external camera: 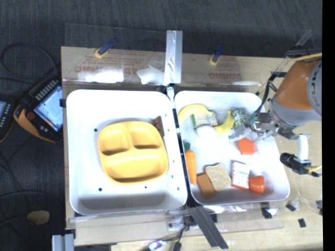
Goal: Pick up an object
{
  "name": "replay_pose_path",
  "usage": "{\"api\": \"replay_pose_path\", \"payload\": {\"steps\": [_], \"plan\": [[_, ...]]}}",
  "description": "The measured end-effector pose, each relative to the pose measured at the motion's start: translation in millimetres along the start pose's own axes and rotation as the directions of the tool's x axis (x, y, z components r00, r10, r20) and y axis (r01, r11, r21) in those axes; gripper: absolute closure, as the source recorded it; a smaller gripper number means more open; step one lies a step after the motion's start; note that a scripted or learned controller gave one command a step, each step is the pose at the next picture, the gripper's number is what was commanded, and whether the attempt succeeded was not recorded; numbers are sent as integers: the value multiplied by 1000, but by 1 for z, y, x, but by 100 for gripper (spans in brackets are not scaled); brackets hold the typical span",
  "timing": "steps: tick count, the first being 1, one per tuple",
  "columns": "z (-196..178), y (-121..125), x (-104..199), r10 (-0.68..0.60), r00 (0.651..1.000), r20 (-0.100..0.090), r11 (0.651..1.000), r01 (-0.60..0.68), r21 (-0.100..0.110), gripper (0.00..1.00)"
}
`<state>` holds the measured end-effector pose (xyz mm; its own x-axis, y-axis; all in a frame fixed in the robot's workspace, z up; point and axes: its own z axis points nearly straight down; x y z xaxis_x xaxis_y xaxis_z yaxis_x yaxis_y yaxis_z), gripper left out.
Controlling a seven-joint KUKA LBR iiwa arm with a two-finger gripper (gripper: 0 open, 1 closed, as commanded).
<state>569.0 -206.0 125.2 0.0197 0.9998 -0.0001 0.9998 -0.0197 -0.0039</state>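
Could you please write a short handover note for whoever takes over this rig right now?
Gripper: low over the far right part of the right white bin; nothing is visibly between its fingers, and their state cannot be made out.

Objects: the right bin holds a yellow banana, an orange carrot, a slice of brown bread, a small white and red carton, an orange-red block close beside the gripper, and another orange-red piece by the near wall. The left white bin holds a yellow divided plastic tray.

Done: nothing visibly picked up.

Left: grasp and lift one object.

A wooden bench (78, 61) stands on dark grey carpet (157, 9).
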Motion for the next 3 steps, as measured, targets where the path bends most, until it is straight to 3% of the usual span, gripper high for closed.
{"api": "replay_pose_path", "payload": {"steps": [1,2,3], "plan": [[26,-8,0,97,995,-2,995,-97,-2,0],[30,-6,3,325,946,-12,945,-325,-24,0],[0,-3,-1,225,974,-2,974,-225,0,0]]}}
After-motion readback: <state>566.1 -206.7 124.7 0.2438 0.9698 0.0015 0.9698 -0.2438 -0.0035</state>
